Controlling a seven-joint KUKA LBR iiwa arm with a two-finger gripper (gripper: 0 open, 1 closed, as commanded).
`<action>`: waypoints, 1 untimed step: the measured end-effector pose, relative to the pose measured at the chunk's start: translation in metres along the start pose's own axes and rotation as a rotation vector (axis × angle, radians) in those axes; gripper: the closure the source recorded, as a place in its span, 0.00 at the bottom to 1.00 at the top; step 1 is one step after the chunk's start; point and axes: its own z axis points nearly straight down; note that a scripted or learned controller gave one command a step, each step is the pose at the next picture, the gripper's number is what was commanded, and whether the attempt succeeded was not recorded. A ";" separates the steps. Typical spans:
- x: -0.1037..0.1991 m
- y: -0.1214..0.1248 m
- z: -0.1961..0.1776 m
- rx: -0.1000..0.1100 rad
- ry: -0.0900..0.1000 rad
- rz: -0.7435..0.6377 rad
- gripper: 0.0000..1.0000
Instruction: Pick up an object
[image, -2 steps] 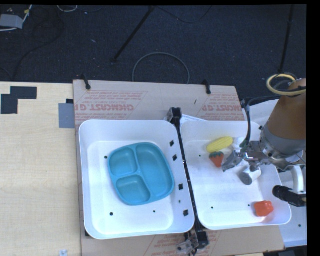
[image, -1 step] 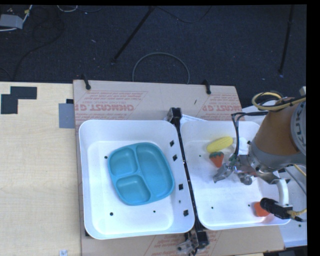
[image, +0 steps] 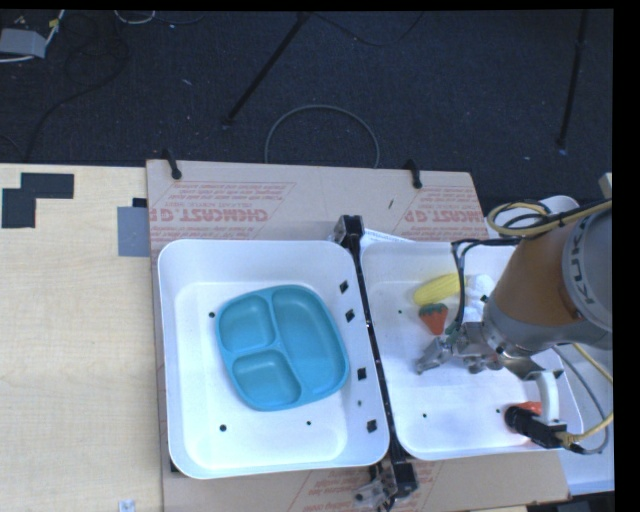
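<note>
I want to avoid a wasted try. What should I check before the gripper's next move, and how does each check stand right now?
1. Gripper is over the right bin: ok, it sits near the bin's middle.
2. A target is close by: ok, the red toy lies just beyond the gripper, toward the far wall.
3. Target is free of neighbours: cannot tell. The yellow toy lies right behind it, touching or nearly so.
4. Something is already held: cannot tell from this slant.
5. Blue plate is out of the way: ok, it lies flat in the left bin, across the divider from the arm.
</note>
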 end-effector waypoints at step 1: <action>-0.001 0.000 -0.012 0.000 0.000 0.006 1.00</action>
